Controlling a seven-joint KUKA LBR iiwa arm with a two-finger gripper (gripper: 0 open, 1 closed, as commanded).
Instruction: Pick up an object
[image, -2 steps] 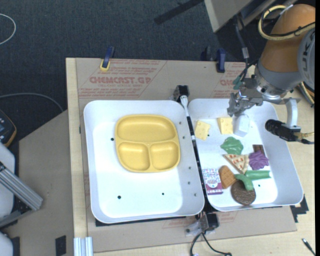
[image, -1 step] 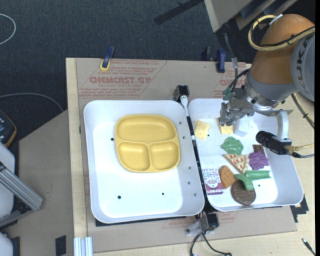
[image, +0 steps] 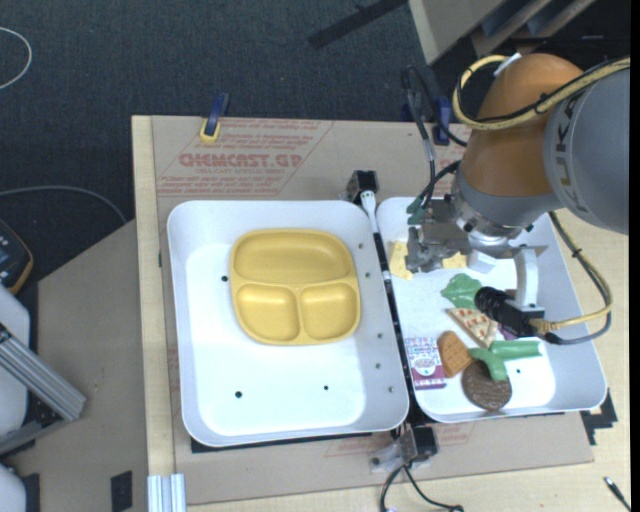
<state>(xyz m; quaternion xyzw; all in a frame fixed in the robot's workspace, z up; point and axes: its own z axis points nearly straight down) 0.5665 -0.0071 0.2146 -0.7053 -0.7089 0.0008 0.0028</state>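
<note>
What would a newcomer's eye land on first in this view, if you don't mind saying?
Most likely the yellow divided plate, lying alone in the left bin. Next comes the grey arm with its orange band, reaching in from the right, its hand low over the right bin. That bin holds a clutter of small toy foods, among them a brown cookie.

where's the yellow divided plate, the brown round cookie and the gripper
yellow divided plate (image: 295, 283): camera view, middle ridge.
brown round cookie (image: 487, 389): camera view, its top face.
gripper (image: 432, 250): camera view, lower end.
</note>
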